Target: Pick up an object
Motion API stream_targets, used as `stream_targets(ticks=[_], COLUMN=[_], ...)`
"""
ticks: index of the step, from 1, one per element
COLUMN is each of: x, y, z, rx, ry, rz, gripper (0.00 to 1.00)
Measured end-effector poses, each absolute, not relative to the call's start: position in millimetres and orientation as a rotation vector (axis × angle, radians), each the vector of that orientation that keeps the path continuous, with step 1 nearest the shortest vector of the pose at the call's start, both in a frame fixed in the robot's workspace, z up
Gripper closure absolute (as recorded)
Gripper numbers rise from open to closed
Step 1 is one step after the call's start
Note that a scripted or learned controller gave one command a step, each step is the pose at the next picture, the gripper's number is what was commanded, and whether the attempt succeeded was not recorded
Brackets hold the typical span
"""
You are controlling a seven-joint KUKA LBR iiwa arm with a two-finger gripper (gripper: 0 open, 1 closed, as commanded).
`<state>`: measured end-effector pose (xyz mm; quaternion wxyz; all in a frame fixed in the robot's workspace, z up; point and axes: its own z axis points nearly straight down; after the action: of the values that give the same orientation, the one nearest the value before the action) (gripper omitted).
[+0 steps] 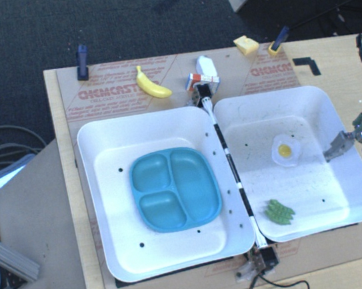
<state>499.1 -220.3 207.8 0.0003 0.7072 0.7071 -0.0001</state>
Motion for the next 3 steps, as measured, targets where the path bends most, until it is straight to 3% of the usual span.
stream_targets(ticks=[1, 2, 3], x=[547.8, 575.2, 636.0], y=[-167.6, -117.7, -147.9], z=[133.1, 116.7, 84.3], rx=[2.222, 2.219, 2.219], ry=[2.228, 2.224, 2.222], rz=[0.000, 0.002, -0.001], gripper=[0.00, 0.00, 0.00])
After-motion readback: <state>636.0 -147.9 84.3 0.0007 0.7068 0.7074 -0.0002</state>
